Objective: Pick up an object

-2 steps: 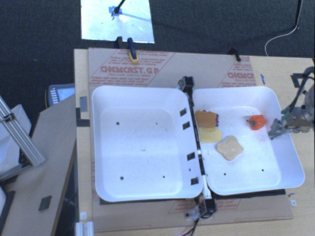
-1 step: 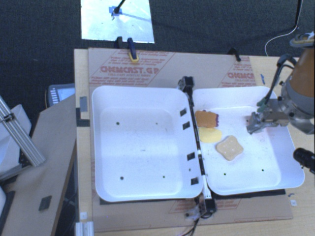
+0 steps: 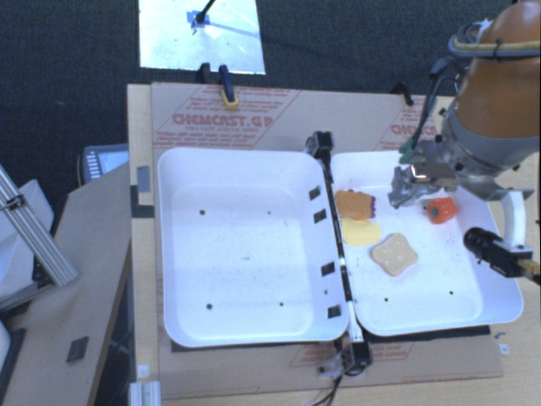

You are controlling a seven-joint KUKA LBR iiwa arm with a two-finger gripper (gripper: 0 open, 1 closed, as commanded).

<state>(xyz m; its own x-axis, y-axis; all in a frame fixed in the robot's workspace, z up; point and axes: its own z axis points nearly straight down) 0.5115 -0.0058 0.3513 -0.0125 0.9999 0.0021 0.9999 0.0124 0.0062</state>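
The right bin (image 3: 423, 311) holds several small items. An orange-brown waffle-like piece (image 3: 354, 204) lies by its left wall. Just below it lies a flat yellow piece (image 3: 362, 233), and a tan toast slice (image 3: 394, 255) lies lower still. A red-orange pepper-like piece (image 3: 439, 211) rests further right. My gripper (image 3: 409, 188) hangs over the bin's upper middle, between the waffle piece and the red piece, apart from both. Nothing shows between its tips.
The left bin (image 3: 245, 252) sits beside the right one, a row of black clips (image 3: 325, 218) joining their walls. A black cylinder (image 3: 494, 250) on the arm reaches over the right bin's right edge. A clamp (image 3: 226, 87) stands at the bench's back.
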